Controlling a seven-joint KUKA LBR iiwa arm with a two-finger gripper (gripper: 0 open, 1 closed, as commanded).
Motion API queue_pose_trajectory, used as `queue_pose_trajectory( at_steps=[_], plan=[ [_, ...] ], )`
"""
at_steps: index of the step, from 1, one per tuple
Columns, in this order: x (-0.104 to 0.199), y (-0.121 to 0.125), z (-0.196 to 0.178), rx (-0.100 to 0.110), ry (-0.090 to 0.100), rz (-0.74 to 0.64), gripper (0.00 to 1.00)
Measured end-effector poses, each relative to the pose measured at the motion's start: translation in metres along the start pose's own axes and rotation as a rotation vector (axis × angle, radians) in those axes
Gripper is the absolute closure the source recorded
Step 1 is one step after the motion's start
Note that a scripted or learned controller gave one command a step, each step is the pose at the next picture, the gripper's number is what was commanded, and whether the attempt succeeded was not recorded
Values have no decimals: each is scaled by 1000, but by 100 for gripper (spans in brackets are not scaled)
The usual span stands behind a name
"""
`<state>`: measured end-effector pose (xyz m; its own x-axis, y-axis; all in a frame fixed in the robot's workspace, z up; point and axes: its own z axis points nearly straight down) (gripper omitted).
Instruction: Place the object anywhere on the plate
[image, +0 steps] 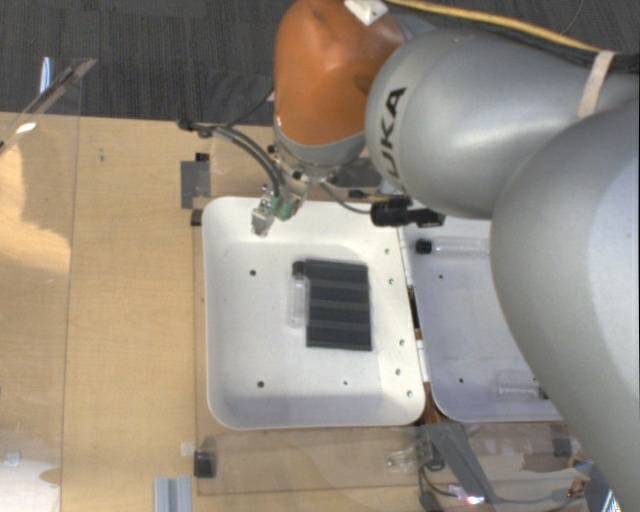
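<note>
Hand (266, 214) is hovering over left bin's (230, 330) back edge, grip state can't tell; black ribbed block (338, 305) is lying mid-bin.

a single fixed camera sits above the table (120, 300) and looks down at a slant. it is near enough that the left bin (228, 330) lies whole mid-frame, the right bin (465, 330) is partly covered, and the arm (520, 130) looms large from the right.

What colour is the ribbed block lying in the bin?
The block is black; camera view shows it best.
</note>
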<state>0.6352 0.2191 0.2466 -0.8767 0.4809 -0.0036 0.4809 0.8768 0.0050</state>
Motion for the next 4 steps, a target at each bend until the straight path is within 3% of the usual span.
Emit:
queue_pose_trajectory(
  at_steps=[1, 2, 3, 4],
  plan=[
    [-10, 24, 86, 1, 0, 153, 100],
    [37, -17, 152, -3, -1, 140, 100],
    [-9, 24, 150, -5, -5, -445, 100],
    [58, -15, 153, -8, -12, -804, 100]
  ],
)
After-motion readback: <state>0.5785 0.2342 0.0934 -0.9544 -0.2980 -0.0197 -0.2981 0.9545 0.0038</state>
